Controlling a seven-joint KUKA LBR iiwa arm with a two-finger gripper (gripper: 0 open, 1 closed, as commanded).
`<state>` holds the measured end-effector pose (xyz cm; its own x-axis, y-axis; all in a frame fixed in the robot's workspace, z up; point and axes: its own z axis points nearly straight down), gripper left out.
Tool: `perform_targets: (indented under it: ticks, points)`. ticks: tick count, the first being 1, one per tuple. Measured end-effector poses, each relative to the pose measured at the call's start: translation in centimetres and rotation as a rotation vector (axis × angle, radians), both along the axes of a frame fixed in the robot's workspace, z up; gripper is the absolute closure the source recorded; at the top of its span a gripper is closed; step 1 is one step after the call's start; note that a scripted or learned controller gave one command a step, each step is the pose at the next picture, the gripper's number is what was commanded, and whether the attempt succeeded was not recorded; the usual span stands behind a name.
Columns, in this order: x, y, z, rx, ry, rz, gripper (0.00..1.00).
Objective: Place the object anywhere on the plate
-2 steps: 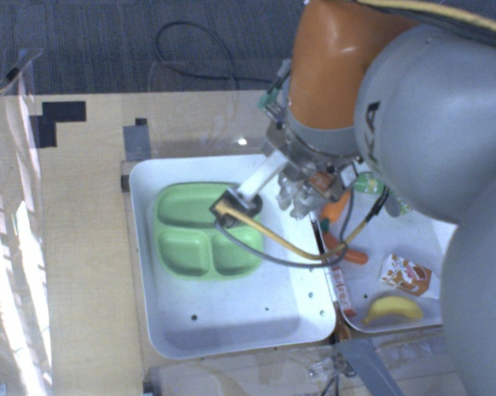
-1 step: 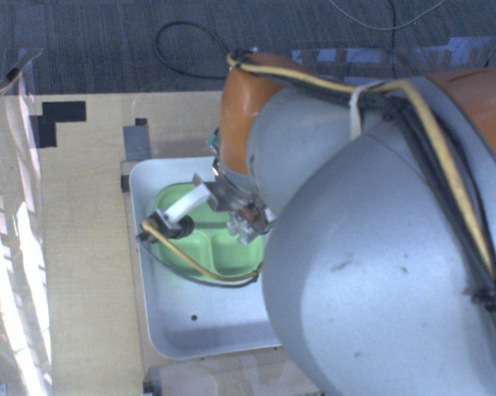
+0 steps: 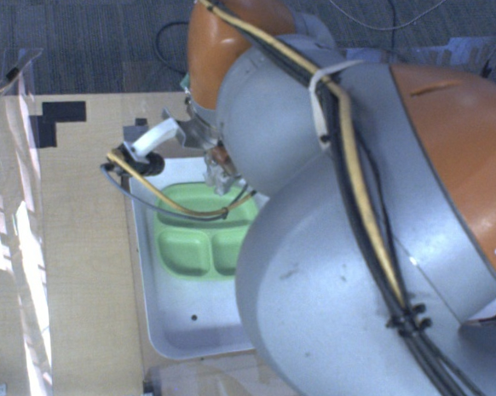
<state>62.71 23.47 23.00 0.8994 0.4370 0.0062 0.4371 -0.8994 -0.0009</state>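
Note:
A green plate (image 3: 191, 240) with divided compartments lies in the white bin (image 3: 177, 326), its right part hidden behind the arm. My gripper (image 3: 219, 180) hangs over the plate's far edge, just below the orange wrist band. The large grey arm covers most of the scene to the right. Any object for the plate is hidden from this camera.
A cable loop (image 3: 158, 200) runs from the wrist across the bin's far left corner and over the plate. The wooden bench (image 3: 66, 275) stretches to the left of the bin. Black tape marks (image 3: 58, 114) sit at the bench's far side.

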Motion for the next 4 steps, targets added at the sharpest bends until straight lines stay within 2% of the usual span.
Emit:
perform_targets:
  ticks: [1, 2, 3, 4]
  points:
    - [-5.8, -1.1, -11.8, 0.004, -0.013, -0.227, 1.0]
    - [-10.4, -1.8, 0.0, -0.002, 0.001, -0.102, 1.0]
    - [-14.0, 0.1, 0.2, -0.003, 0.003, -0.064, 1.0]
    - [-14.0, 0.1, 0.5, -0.004, 0.004, 0.005, 1.0]
